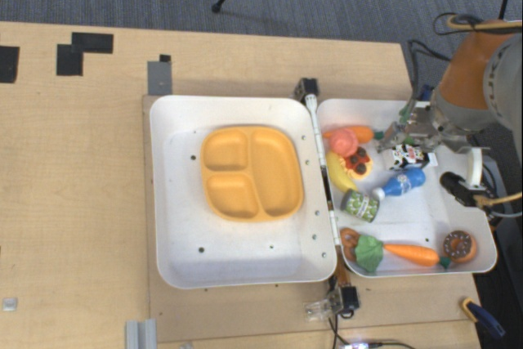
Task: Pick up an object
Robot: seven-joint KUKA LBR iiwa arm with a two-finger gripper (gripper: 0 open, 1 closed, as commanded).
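Scanning from my left, I see the table (73,176) carrying the left bin (176,257), which holds a yellow divided plate (248,173) with plenty of bare white floor around it. The right bin (482,253) is the crowded one: a banana (337,173), a pink-and-orange toy (346,140), a green jar (361,205), a blue bottle (404,181), a carrot (410,254) and a doughnut (458,247). The pincer (406,145) hangs low over that bin's upper part, just above the blue bottle; I cannot tell how it is set. I judge this the approach step. Next comes a straight descent on one piece, kept off the near wall and the close neighbours.
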